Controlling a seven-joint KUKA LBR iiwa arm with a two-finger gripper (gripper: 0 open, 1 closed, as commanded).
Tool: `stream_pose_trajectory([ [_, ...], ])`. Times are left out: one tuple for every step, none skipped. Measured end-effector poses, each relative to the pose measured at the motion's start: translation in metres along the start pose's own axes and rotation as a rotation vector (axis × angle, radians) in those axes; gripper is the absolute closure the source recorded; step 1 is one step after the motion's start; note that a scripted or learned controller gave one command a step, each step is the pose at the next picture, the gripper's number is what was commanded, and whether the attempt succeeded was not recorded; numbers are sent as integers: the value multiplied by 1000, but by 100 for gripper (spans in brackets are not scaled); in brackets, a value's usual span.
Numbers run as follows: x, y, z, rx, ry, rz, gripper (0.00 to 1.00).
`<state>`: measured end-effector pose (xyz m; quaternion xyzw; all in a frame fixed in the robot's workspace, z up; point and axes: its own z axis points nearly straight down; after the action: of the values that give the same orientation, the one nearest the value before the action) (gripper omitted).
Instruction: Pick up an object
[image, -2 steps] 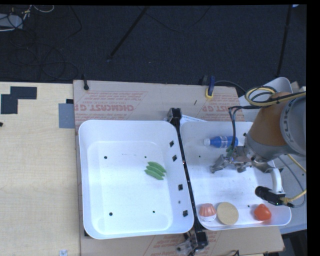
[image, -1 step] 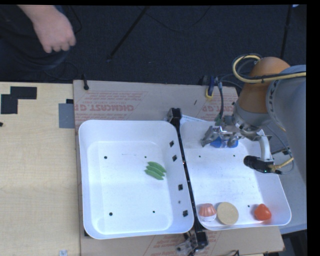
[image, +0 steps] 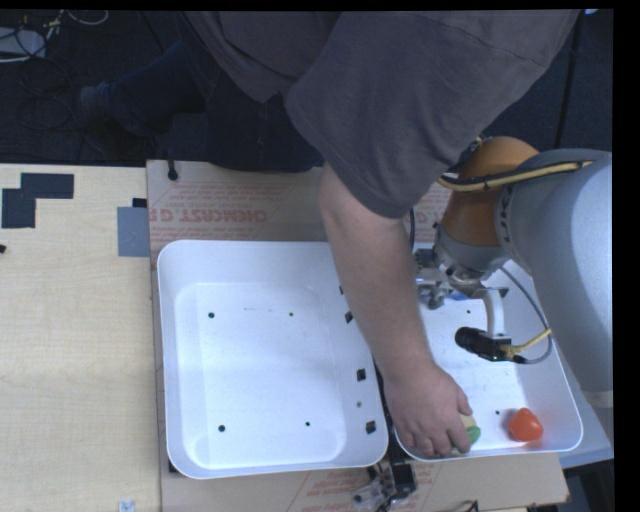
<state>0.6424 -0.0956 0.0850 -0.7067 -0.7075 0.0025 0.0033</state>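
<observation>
Someone's arm (image: 385, 290) crosses my view from the top, its hand (image: 430, 410) resting in the right bin (image: 565, 440) at the near rim, on a small green object (image: 472, 434). Just beside it, near that bin's front right corner, lies an orange object (image: 524, 425). My gripper (image: 460, 290) hangs over the bin's far half; I cannot tell its opening. Left bin (image: 165, 350) offers open floor.

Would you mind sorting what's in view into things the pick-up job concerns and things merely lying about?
For the job: orange object, green object, robot hand, right bin.

Lying about: left bin, person's hand, cardboard.
</observation>
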Motion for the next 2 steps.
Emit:
stream_pose_trajectory([
  [-1, 0, -12, -2, -1, 0, 100],
  [-1, 0, -12, -1, -1, -1, 0],
])
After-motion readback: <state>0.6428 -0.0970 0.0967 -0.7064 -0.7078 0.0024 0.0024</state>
